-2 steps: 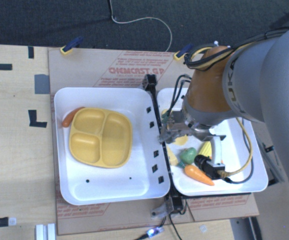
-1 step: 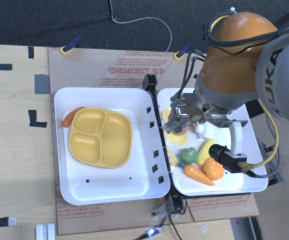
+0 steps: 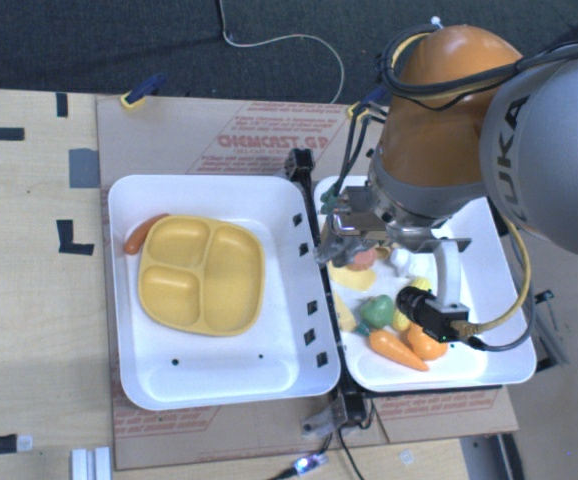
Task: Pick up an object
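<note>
Beneath the gripper [image 3: 369,251]: small plastic toy foods in the right white bin [image 3: 489,368]
Grip: cannot tell
Just below it: green toy vegetable [image 3: 376,311], orange toy carrot [image 3: 397,349]
Far left: yellow divided plate [image 3: 201,274] in the left white bin [image 3: 214,380]

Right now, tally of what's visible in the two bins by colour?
Yellow: 3, the divided plate in the left bin, plus a pale yellow piece and a small yellow piece in the right bin
Orange: 3, a sausage-like piece beside the plate, a carrot and a rounder orange piece
Green: 1, a leafy piece
Pink: 1, a piece under the arm, partly hidden
Total: 8
</note>
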Action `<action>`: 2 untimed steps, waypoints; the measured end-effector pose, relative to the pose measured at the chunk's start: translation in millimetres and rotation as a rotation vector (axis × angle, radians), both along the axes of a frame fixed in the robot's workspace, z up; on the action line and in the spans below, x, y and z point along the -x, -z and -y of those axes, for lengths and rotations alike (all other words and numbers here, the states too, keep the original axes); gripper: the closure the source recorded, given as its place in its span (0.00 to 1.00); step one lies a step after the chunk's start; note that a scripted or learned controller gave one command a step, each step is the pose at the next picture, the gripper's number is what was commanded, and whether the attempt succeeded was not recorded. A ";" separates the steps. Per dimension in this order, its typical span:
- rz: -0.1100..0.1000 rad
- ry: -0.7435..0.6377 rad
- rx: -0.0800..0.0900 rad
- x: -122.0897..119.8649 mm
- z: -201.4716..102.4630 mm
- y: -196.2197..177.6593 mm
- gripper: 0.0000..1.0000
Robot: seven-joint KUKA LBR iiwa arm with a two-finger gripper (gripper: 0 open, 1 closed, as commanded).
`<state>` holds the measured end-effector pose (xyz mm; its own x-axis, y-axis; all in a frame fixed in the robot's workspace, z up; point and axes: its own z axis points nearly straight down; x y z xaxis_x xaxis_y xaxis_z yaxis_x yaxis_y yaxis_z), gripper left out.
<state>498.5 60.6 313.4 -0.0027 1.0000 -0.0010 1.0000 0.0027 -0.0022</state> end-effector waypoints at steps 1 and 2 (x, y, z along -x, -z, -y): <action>0.000 0.000 -0.001 15.7 -13.0 -6.4 1.00; 0.002 -0.006 -0.002 15.5 -92.1 -15.9 1.00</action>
<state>483.0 152.7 329.4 -0.0089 1.0000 0.0010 1.0000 0.0089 -0.0007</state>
